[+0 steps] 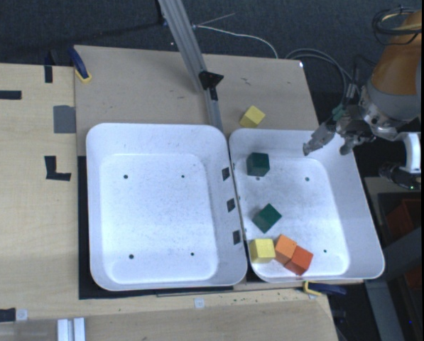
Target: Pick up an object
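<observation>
**benchwatcher:** So how far along is this pick? The gripper (330, 141) is seen over the top right corner of the right bin (354, 212), hanging off the arm (395, 77). Nothing is seen between the fingers (315, 145).

**kuka_fan:** Yeah, nothing's been grabbed yet, going by how it all lies. The fingers are spread apart, empty, and they're held well clear of every block. So pretty much the whole job is left: something has to be chosen, reached, closed on, lifted.

**benchwatcher:** What's on offer?

**kuka_fan:** In the right bin, a dark green cube (258, 164) is sat near the top, closest to the gripper. A second green cube (267, 217) is found lower down, tilted. At the bottom a yellow cube (262, 249) is packed against an orange block (285, 247) and a red one (299, 260), all touching.

**benchwatcher:** And the loose one?

**kuka_fan:** Another yellow cube (252, 116) is left on the desk (140, 84), just above the bins. The left bin (98, 190) isn't being used. The top green cube is probably the easiest to take, since it's standing alone.
</observation>
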You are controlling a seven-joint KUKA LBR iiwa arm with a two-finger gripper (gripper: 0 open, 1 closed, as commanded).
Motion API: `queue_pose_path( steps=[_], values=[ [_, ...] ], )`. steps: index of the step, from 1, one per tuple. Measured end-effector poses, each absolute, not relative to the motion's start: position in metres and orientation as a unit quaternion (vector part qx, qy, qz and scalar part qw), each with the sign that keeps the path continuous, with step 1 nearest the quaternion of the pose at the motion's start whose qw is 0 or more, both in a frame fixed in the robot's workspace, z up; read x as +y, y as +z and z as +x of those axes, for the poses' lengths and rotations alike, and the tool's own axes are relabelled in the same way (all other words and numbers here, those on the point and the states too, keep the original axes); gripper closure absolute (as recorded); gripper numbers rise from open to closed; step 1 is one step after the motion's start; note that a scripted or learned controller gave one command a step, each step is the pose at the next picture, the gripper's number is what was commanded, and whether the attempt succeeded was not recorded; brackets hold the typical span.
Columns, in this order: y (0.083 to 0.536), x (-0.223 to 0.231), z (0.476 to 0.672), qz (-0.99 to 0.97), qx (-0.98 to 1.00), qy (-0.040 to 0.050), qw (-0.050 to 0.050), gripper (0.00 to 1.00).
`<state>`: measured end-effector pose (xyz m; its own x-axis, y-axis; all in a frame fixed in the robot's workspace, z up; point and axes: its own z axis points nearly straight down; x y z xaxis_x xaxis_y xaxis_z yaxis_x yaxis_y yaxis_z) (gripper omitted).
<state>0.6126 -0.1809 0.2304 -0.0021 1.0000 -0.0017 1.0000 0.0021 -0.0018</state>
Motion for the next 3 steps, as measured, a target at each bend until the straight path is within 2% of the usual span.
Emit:
queue_pose_path(
  steps=[1,2,3],
  values=[
    [0.207,-0.111,0.538,-0.706,-0.709,0.0015,0.004,0.0],
    [0.107,-0.098,0.526,-0.707,-0.708,0.0005,0.001,0.0],
    [0.091,-0.091,0.501,-0.707,-0.707,0.0017,0.003,0.0]
  ],
)
